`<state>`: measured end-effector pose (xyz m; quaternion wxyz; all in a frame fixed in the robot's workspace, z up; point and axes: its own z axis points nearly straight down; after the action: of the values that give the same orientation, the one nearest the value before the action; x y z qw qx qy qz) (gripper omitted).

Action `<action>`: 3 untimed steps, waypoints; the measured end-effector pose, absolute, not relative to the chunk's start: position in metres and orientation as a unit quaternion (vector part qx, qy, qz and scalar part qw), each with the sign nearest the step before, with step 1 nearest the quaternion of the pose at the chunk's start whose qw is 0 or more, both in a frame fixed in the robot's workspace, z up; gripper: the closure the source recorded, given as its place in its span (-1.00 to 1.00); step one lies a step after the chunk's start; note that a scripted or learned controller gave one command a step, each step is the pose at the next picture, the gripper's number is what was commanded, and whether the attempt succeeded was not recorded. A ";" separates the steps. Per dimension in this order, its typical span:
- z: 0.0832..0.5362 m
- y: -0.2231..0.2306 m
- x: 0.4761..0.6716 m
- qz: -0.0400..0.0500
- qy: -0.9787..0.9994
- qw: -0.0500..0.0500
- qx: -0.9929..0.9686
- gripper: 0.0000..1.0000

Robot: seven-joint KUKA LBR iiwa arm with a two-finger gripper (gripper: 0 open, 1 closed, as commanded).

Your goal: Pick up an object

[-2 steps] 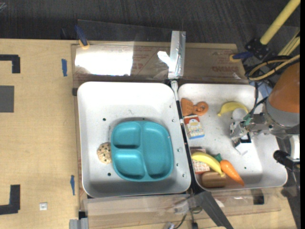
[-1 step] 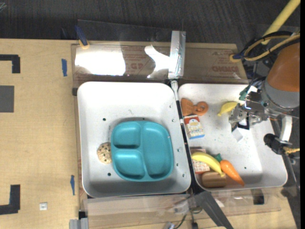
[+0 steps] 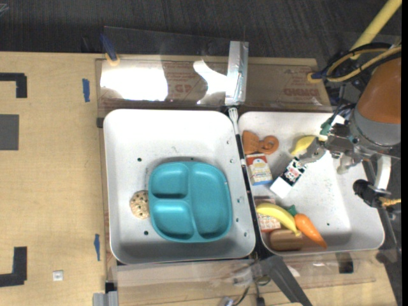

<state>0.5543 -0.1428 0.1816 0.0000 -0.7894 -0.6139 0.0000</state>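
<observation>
Hovering over the right bin's (image 3: 366,234) far right corner, the claw (image 3: 319,146) grips a black-and-white carton (image 3: 288,176), lifted clear of banana (image 3: 275,213) and carrot (image 3: 309,229).

One fixed camera looks down at a slant on the left bin (image 3: 121,171) and right bin (image 3: 357,228).
</observation>
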 end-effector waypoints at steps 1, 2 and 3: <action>0.106 -0.134 0.568 -0.001 -0.669 -0.002 -0.743 -1.00; 0.087 -0.149 0.506 -0.001 -0.700 -0.002 -0.714 -1.00; 0.098 -0.149 0.508 -0.003 -0.700 -0.005 -0.714 1.00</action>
<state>0.5080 -0.1490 0.0980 -0.0045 -0.7139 -0.7002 -0.0025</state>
